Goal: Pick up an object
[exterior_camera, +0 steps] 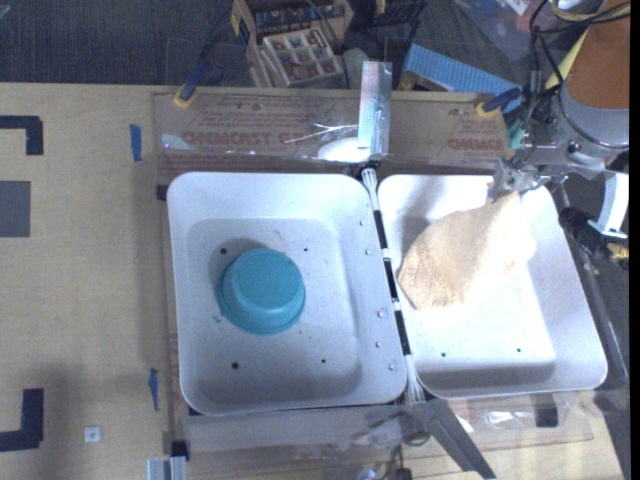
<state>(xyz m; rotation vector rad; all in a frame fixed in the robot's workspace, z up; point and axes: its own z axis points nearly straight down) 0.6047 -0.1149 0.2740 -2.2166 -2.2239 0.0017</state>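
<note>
The arm [600, 78] comes in from the right w/ the gripper [512, 180] sitting at the far right corner of the right bin [560, 368]. A tan cloth [465, 253] trails down from the gripper toward the middle of that bin. The cloth's top corner runs right up into the fingertips, so it looks pinched there, fingers closed on that corner, though the contact spot is small and a bit blurry, so that's my read, not a certainty. The rest of the cloth spreads wide and low, and its lower left edge sits close to the divider between the bins; I can't tell if the bulk rests on the bin floor or hangs just above it.

Over in the left bin [200, 218] there's a teal bowl [262, 290], upside down, near the middle, well apart from the gripper and not involved.

What could go wrong, imo: the grip is on a thin corner only. Cloth is limp and heavy-ish vs. that tiny pinch, so if the arm goes up fast the corner may slide out and the whole thing drops back. Also the wide lower part could drag on the bin wall or catch the divider edge, pulling it free. A swing during a lift could shake it loose too, esp. w/ so much fabric hanging off one point.
</note>
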